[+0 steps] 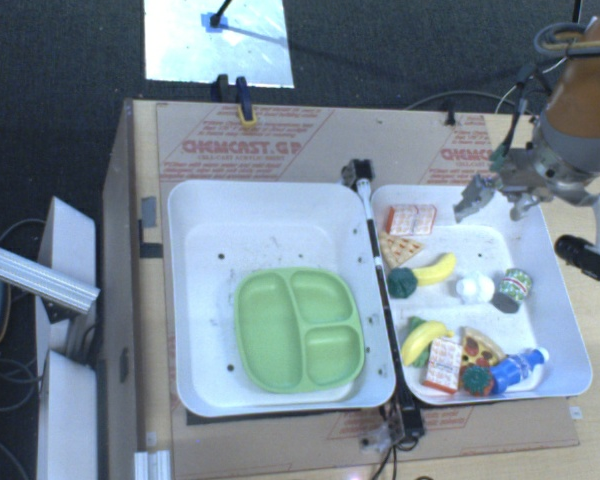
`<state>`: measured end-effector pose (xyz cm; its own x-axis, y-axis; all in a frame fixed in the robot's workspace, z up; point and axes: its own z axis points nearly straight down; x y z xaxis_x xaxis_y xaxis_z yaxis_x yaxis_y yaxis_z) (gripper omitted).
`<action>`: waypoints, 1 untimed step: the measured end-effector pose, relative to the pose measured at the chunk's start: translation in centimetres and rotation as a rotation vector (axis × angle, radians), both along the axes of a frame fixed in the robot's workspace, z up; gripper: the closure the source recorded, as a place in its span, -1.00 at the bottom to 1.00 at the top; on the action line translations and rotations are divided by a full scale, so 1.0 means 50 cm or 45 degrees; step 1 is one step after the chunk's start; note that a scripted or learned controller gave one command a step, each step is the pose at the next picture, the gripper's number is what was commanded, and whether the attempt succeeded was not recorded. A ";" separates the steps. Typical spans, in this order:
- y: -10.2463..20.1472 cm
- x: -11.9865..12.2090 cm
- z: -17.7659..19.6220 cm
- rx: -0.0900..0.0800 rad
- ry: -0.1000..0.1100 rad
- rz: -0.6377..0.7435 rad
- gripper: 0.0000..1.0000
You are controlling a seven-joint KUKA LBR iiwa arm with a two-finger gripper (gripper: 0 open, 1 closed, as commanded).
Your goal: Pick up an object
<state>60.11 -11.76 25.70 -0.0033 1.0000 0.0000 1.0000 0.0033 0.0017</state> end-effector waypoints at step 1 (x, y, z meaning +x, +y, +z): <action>-0.002 0.007 -0.143 0.000 0.003 -0.002 -1.00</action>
